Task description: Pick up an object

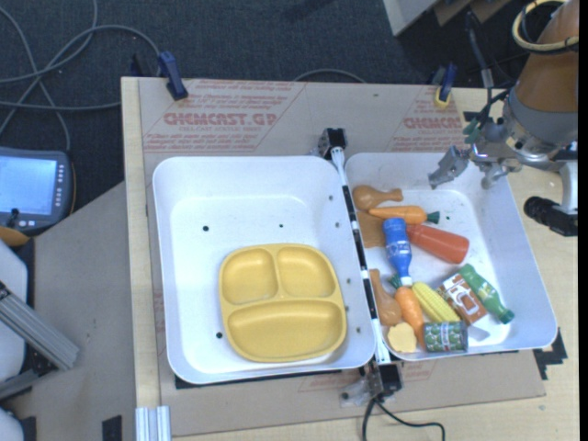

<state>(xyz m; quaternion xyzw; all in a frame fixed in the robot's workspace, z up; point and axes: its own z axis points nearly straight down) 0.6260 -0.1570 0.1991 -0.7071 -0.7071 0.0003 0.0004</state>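
Note:
The right bin (524, 246) holds a heap of toy foods: a brown drumstick (377, 195), a carrot (404, 215), a blue bottle (397, 246), a red bottle (439, 241), a corn cob (432, 301), a green bottle (487, 294) and a small can (446, 336). My gripper (470, 171) hangs over the far end of this bin, beyond the drumstick and the carrot. It is open, its two fingers spread wide with nothing between them.
A yellow divided plate (280, 301) lies in the left bin (184, 200). Blue clamps (171, 73) sit at the bench's far edge. A black clip (333, 141) joins the bins at the far end of their shared wall.

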